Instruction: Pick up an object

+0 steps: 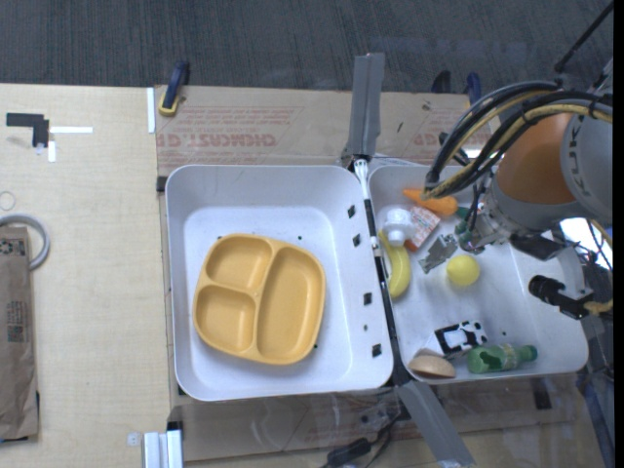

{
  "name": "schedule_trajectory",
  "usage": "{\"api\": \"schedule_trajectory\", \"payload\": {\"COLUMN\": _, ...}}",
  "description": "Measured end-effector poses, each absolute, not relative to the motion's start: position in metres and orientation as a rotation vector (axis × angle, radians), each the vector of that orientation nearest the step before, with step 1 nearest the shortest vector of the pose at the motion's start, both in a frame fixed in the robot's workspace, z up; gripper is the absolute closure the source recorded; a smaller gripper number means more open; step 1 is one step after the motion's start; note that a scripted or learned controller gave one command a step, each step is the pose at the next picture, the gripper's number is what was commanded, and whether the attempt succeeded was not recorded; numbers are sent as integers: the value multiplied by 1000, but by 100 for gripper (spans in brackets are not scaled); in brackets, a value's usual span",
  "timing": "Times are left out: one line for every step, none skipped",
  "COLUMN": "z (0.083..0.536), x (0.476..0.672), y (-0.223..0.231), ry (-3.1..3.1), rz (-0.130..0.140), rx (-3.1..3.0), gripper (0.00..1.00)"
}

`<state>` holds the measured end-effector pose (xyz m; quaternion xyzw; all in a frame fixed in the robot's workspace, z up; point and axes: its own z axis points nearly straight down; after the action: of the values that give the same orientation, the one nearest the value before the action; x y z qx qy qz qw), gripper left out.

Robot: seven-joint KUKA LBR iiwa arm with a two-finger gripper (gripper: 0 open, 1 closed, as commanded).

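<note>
The arm (546,164) reaches in from 3 o'clock over the right bin (517,300), and the jaws (441,252) hang near the bin's middle; whether they are wide or narrow cannot be told, and nothing shows between them. Just beside them at 3 o'clock lies a yellow ball (463,271). A banana (398,269) lies at 9 o'clock along the bin's left wall, and a carrot (432,203) at 12 o'clock. At 6 o'clock, near the front wall, rests a green bottle (500,358). The left bin (185,213) holds a yellow divided plate (259,298).
</note>
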<state>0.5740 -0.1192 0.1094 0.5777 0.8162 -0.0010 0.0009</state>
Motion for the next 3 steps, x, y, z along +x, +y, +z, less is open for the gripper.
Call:
{"api": "schedule_trajectory", "payload": {"z": 90, "x": 520, "y": -154, "ry": 2512, "rz": -3, "rx": 1889, "gripper": 0}}
{"api": "schedule_trajectory", "payload": {"z": 91, "x": 498, "y": -127, "ry": 2664, "rz": -2, "rx": 1668, "gripper": 0}}
{"api": "schedule_trajectory", "payload": {"z": 172, "x": 524, "y": -158, "ry": 2810, "rz": -1, "rx": 1401, "gripper": 0}}
